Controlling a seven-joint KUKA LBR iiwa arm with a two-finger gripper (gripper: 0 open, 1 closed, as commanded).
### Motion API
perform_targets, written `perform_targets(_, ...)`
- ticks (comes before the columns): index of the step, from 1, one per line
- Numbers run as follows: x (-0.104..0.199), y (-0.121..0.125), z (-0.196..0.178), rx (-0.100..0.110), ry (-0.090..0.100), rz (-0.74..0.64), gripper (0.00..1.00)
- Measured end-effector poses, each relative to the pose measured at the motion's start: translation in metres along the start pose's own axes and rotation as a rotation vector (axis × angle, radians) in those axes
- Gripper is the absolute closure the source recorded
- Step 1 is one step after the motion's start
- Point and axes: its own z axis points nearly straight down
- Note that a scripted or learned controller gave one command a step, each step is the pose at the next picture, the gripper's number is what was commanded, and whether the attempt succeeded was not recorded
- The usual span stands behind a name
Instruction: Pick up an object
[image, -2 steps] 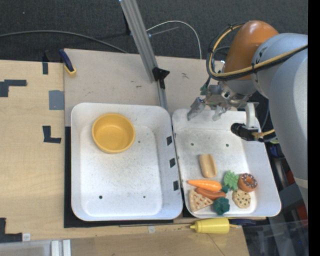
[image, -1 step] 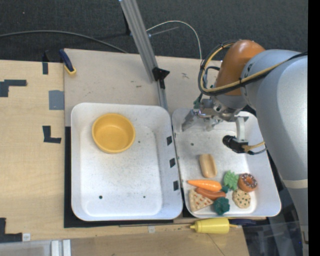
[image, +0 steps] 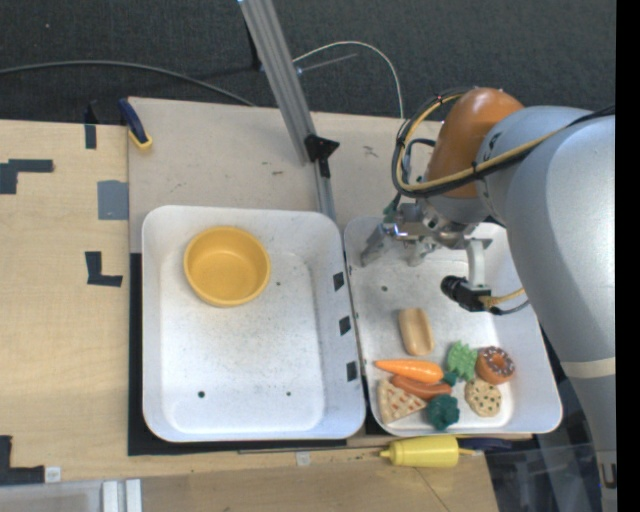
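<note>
A robotics lab — taped plywood bench (image: 60, 300), loose cables (image: 340, 50), two white bins (image: 160, 400) under a KUKA arm (image: 560, 200).

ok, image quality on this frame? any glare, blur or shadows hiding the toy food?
Camera view: lighting soft and even, no harsh glare on the white bins. Yellow bowl and carrot read sharp enough. The small food pieces at the right bin's near end are coarse and tightly clustered. The gripper sits dim under the arm, its detail muddy.
</note>
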Motion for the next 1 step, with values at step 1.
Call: perform_targets(1, 0.0007, 0.0003, -0.0106, 0.0, 0.0, -0.001, 1.0)
